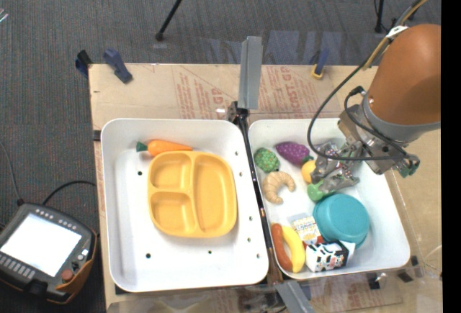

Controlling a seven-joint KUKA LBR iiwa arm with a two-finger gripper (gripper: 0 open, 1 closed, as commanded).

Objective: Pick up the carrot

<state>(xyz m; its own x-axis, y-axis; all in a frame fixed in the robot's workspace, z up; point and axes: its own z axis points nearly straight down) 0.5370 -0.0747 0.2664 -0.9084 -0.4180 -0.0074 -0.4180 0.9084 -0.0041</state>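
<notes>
Carrot position: the carrot (168, 147) lies in the left bin (115, 218), near its far edge, touching or just beside the top rim of the yellow divided plate (192, 193).
Carrot axis: its length runs roughly left to right in the view, green leafy end to the left, orange tip pointing toward the divider between the bins.
Gripper position: the gripper (333, 169) hangs low over the right bin (398, 232), among the toy foods, just above the teal bowl (341, 218) and beside a purple grape bunch (292, 152).
Gripper state: nothing is visibly held between its fingers; how far apart they stand I cannot tell, since the metal parts blur together.
Direction to target: the carrot is well apart from the gripper, to the view's left, across the divider and slightly farther back.
Judged need: the arm would have to lift clear of the right bin, cross over, and close across the carrot's short width.
</notes>
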